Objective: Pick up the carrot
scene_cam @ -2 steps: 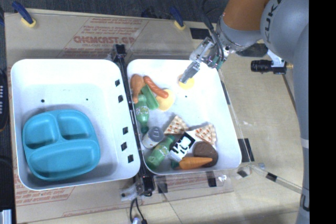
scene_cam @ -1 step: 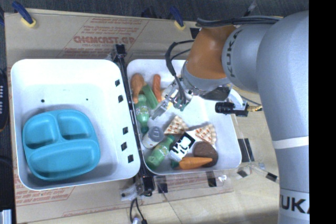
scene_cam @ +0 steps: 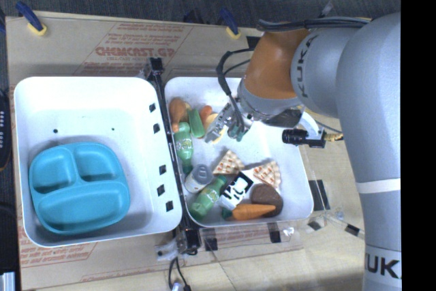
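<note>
A grey arm's two-finger gripper (scene_cam: 223, 126), fingers apart and holding nothing, hovers over the right white bin (scene_cam: 304, 177) of crowded toy food. The left white bin (scene_cam: 82, 88) holds a blue divided plastic tray (scene_cam: 78, 184). The small orange plastic carrot (scene_cam: 251, 212) lies at the right bin's near edge; likely light, stiff, slippery, best pinched mid-body.

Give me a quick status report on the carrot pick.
Gripper low over right bin's upper middle, nothing seen held. Carrot lying at near edge, untouched. Brown round item touching carrot; green bottle alongside.
</note>
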Controlling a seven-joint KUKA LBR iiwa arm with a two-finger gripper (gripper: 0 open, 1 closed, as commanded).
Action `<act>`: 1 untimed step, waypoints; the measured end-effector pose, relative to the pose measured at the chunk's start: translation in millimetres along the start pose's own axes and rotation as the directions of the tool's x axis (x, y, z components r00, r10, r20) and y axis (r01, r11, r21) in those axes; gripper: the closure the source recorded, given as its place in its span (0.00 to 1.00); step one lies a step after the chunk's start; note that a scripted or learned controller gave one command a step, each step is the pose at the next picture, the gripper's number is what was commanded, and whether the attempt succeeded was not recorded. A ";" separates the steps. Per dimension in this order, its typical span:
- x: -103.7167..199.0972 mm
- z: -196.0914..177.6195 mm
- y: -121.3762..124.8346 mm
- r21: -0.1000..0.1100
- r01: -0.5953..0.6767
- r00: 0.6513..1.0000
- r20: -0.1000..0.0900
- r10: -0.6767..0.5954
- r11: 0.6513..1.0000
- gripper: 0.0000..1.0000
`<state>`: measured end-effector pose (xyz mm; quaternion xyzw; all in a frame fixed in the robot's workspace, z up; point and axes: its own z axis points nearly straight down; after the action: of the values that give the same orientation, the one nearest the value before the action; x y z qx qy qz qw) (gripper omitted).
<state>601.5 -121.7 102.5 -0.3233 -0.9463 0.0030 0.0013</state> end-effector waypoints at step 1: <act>68.3 -90.6 -8.8 -0.003 -0.535 0.845 -0.003 0.535 0.845 1.00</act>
<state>542.5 -86.4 193.1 -0.5743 -0.8187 0.0010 0.0009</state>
